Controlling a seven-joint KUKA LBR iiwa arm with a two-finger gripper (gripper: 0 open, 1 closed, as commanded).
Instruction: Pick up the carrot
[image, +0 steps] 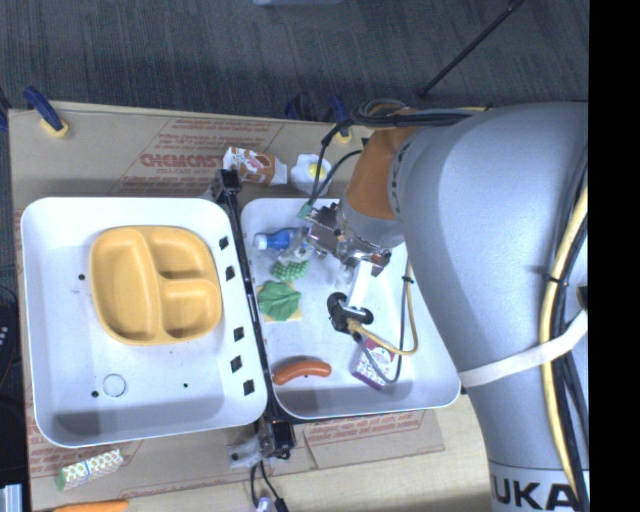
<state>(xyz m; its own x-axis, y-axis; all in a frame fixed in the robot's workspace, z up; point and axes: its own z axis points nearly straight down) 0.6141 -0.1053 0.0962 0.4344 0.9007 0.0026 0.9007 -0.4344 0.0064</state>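
I see the carrot (301, 371) lying flat near the near edge of the right bin (432, 385), well apart from the end effector (322, 238), which sits over the bin's far side beside a blue item (273, 240); I cannot tell its grip state. A green leafy piece (279, 300) lies between them. The left bin (50, 300) holds a yellow divided tray (155, 282).

Both white bins (40, 300) look like smooth, slightly glossy plastic. The yellow tray (155, 282) shows a satin plastic sheen. The carrot (301, 371) is shiny orange plastic. Under everything lies matt brown cardboard (150, 150), and the arm (500, 250) wears smooth grey paint.
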